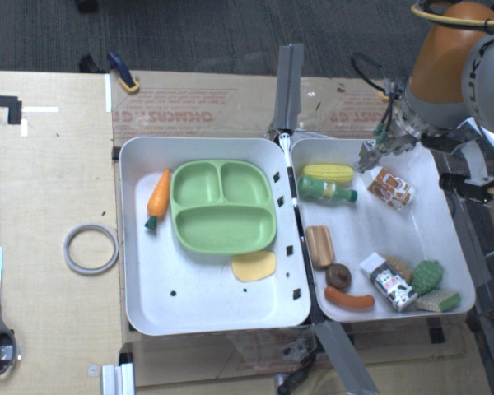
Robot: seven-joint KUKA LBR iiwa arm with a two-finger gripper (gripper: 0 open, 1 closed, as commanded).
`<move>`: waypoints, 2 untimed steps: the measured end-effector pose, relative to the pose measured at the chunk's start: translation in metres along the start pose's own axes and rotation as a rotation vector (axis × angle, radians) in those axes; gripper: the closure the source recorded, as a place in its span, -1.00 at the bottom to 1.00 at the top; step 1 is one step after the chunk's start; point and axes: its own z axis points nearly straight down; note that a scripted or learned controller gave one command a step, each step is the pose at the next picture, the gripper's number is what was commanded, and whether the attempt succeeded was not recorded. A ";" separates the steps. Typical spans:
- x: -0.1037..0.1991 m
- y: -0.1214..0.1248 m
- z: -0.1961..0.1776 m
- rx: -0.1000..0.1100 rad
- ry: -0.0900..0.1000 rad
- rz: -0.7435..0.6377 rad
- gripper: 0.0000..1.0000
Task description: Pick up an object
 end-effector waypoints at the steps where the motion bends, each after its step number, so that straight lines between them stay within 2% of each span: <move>1: 0.000 0.000 0.000 0.000 0.000 0.000 -1.00; 2: -0.005 0.013 0.066 -0.020 -0.007 -0.169 -1.00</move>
